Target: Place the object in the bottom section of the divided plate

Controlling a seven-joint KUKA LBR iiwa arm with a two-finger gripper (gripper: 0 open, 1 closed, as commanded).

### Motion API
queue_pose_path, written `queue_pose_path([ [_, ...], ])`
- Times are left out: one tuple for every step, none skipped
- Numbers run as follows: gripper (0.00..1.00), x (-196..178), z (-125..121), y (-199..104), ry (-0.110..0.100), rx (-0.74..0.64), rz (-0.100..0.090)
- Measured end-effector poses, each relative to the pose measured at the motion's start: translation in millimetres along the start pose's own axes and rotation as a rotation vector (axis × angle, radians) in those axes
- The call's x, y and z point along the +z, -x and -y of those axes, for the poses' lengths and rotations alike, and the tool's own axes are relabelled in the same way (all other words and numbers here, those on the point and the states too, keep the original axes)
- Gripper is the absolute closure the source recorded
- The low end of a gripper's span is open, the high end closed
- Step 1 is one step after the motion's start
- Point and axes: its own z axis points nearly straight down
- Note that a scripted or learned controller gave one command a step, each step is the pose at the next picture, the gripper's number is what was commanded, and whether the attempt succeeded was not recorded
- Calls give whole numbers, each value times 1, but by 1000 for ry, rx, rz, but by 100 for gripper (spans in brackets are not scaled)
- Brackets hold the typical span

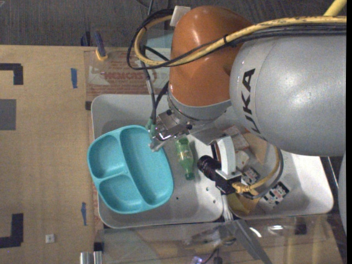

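Green bottle beside teal divided plate

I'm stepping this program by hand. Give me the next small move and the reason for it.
Probably shift the tool off the blue divided plate toward the green bottle and line up over it. The bottle lies in the white bin just right of the plate, apart from the tool, which sits at the plate's right rim.
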Motion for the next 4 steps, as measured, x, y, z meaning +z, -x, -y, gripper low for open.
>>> queue_pose_path([
  [100,48,-94,43,3,-36,1],
  [100,38,-121,53,6,-162,2],
  [100,194,-90,43,3,-212,2],
  [100,216,-29,5,32,-254,13],
])
